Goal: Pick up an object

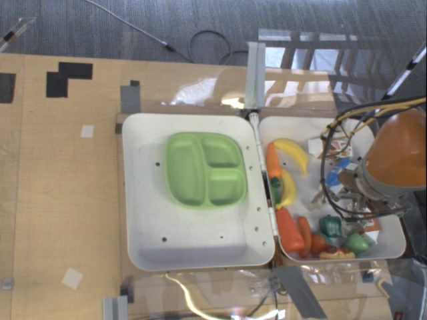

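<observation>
The right bin (pixel 393 245) holds several toy foods. A yellow banana (pixel 291 153) lies near its far left, with a second yellow piece (pixel 288 189) below it. An orange carrot (pixel 273 163) lies along the left wall and a larger orange one (pixel 289 231) sits near the front. Two green pieces (pixel 330 227) (pixel 357 243) rest at the front right beside small red and yellow bits (pixel 335 252). My gripper (pixel 338 202) hangs low over the bin's right half, just above the green pieces, wrapped in black cables under the orange band (pixel 398 153).
The left bin (pixel 143 239) carries a green divided plate (pixel 204 170). A raised rim (pixel 262 185) separates the two bins. Small blue and red items (pixel 341 162) lie at the right bin's back. A metal post (pixel 254 79) stands behind the bins.
</observation>
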Motion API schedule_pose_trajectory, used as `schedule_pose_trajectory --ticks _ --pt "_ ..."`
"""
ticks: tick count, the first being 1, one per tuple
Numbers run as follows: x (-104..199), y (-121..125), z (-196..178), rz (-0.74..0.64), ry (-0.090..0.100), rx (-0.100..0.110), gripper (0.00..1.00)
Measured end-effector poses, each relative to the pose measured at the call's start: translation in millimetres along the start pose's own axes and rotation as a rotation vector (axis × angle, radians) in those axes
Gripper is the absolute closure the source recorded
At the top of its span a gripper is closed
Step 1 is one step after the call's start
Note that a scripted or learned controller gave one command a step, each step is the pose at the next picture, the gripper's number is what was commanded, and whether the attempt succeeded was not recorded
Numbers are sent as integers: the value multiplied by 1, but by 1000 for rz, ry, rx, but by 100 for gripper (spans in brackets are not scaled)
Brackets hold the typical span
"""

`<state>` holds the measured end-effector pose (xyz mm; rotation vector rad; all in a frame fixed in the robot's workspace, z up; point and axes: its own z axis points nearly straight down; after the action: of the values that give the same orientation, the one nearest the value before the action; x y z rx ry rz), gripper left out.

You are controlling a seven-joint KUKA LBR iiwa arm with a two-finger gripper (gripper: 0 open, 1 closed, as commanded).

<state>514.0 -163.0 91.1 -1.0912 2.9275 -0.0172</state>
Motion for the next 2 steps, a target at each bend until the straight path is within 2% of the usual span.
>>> schedule_pose_trajectory --ticks 1,2 --pt "-104 8 2 -79 -1 -3 0" --pt "-114 0 3 -60 3 -7 0"
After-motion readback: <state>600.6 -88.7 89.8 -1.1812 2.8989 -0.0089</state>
